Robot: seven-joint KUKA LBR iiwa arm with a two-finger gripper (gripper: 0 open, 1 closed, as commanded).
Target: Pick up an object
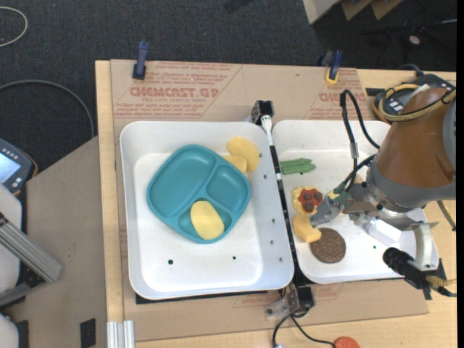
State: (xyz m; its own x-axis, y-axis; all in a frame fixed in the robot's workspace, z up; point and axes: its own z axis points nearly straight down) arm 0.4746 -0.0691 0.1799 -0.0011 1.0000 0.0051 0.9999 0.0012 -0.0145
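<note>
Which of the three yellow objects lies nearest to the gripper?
The yellow piece in the right bin, beside the brown disc. The other two are in the left bin.

My right bin [377, 270] is crowded near the divider [279, 194]; open floor lies around the plate [197, 192] in the left bin [145, 267].

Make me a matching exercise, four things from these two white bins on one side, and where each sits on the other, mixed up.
Things:
1. yellow oval piece
2. green flat strip
3. brown round disc
4. yellow lumpy piece

Places:
A. right bin, near its far wall
B. on the teal divided plate
C. left bin, beside the plate's far right edge
D. right bin, near its front wall

Pairs: 1-B, 2-A, 3-D, 4-C
</note>
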